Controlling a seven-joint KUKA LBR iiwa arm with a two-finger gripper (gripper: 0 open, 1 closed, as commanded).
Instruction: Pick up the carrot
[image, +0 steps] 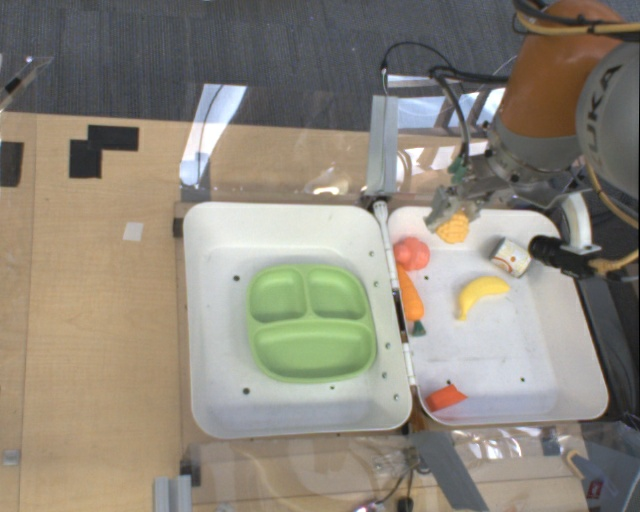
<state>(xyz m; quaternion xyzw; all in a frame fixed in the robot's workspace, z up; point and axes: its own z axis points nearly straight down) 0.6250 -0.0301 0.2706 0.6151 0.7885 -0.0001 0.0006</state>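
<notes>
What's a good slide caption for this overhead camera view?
Gripper hovers near the right bin's far wall, orange carrot lying untouched.

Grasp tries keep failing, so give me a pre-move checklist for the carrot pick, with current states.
1. Carrot located: ok, in the right bin, lying against its left wall.
2. Carrot unobstructed from above: ok, though the red ball sits right at its far end.
3. Gripper over carrot: not ok, it is at the bin's far edge, above the yellow-orange piece.
4. Fingers free of any load: cannot tell.
5. Finger room beside the wall: cannot tell, the carrot looks tight against it.
</notes>
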